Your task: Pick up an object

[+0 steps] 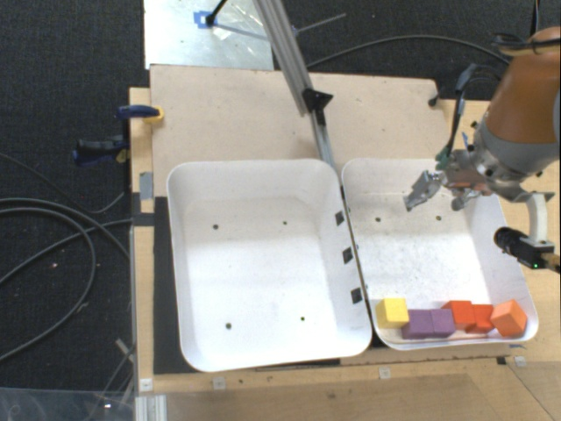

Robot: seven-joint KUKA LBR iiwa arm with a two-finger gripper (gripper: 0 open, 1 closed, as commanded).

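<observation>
The gripper (436,193) hangs over the far part of the right bin (412,244), fingers spread apart, nothing between them. Four blocks lie in a row along that bin's near wall, the row running left to right: one yellow block (393,311), one purple block (429,324), one red-orange block (468,315), one orange block (509,319).

This looks like a robotics lab: a bare board worktop (263,112) carries two shallow white bins (254,261), clamps (140,112) grip its left edge, loose black cables (53,235) trail over dark carpet (industrial-looking), and a slanted metal pole (289,51) rises beside a grey-and-orange robot arm (526,103).
</observation>
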